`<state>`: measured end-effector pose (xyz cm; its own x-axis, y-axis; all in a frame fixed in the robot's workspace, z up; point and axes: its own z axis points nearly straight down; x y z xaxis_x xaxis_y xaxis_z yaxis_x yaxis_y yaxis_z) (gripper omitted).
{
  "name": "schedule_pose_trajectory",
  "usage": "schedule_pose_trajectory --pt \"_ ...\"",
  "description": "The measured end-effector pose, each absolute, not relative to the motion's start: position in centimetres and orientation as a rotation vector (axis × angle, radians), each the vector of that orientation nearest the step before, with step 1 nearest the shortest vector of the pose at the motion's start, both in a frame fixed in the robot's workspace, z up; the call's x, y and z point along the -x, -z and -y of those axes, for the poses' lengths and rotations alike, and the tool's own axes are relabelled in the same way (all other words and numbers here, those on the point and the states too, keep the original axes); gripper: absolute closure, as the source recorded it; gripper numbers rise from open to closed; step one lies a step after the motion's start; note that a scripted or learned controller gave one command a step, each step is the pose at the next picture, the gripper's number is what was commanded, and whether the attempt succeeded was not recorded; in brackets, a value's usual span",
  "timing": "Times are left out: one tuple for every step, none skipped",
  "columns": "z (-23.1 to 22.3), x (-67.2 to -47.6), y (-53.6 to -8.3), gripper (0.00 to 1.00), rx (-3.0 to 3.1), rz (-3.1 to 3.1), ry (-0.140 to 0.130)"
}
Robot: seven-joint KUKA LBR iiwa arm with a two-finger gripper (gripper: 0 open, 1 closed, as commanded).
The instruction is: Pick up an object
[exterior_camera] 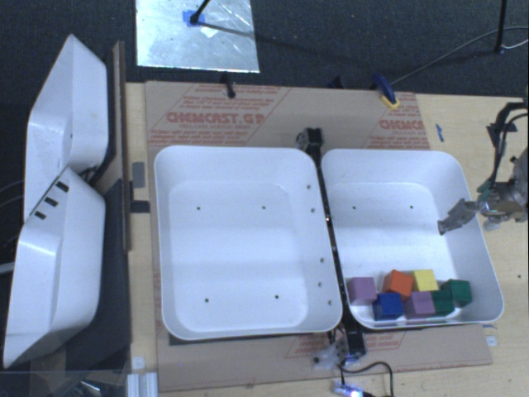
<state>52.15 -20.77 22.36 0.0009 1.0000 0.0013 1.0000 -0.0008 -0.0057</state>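
Several small blocks lie huddled at the near edge of the right bin (388,197): a purple block (361,289), an orange block (398,282), a yellow block (426,280), a green block (456,291), a blue block (387,306) and a second purple block (420,303). My gripper (457,217) reaches in over the right rim of that bin, up and to the right of the blocks and well apart from them. Nothing hangs from it.
The left bin (240,238) stands beside the right one, with a dark divider (329,230) between them. Both rest on a cardboard sheet (248,114). A blue clamp (384,89) sits at the back. White housings (58,197) stand at far left.
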Motion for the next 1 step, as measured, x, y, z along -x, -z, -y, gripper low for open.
schedule_pose_trajectory --pt "20.74 -52.3 -22.7 0.0 2.221 2.223 0.001"
